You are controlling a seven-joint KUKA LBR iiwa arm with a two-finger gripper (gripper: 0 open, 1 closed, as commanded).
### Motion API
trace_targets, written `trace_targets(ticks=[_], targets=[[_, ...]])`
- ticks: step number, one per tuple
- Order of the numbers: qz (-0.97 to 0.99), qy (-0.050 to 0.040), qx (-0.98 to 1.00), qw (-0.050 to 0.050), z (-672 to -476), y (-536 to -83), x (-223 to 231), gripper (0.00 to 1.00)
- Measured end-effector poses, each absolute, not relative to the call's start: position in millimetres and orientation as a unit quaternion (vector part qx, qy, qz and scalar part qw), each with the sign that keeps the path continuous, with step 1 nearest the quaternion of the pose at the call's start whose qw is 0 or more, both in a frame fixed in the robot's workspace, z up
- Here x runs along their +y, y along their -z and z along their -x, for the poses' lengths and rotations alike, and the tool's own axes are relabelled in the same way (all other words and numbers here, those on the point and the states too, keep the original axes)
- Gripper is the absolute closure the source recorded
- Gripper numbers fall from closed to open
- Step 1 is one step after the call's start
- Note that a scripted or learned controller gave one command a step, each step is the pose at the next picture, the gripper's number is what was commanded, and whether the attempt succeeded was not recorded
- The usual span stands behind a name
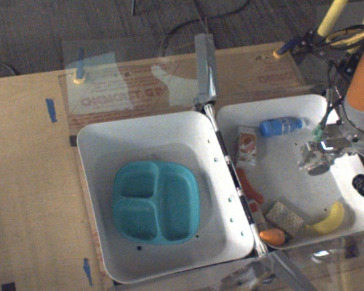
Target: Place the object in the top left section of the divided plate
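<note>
divided plate (155, 202): teal plastic, smooth, slight sheen | bins (117, 253): white plastic, matt, faintly speckled | bench (30, 218): pale wood-look board, matt | bottle (279, 126): blue plastic, glossy | banana (330, 219): yellow, smooth | sponge (285, 216): rough, speckled

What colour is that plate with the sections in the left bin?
Teal, all over; the divided plate shows plainly in the overhead camera view.

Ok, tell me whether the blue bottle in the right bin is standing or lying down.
Lying down. The blue bottle rests on its side along the right bin's far wall, long axis running left-right.
</note>
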State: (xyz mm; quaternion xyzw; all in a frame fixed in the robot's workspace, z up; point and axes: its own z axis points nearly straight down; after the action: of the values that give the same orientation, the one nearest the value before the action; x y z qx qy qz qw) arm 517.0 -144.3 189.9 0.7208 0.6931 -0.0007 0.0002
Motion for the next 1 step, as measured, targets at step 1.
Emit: trace_targets(ticks=[1], targets=[[-0.690,0.0008,0.723,-0.001,-500.5,-184.0,-9.4,1.00]])
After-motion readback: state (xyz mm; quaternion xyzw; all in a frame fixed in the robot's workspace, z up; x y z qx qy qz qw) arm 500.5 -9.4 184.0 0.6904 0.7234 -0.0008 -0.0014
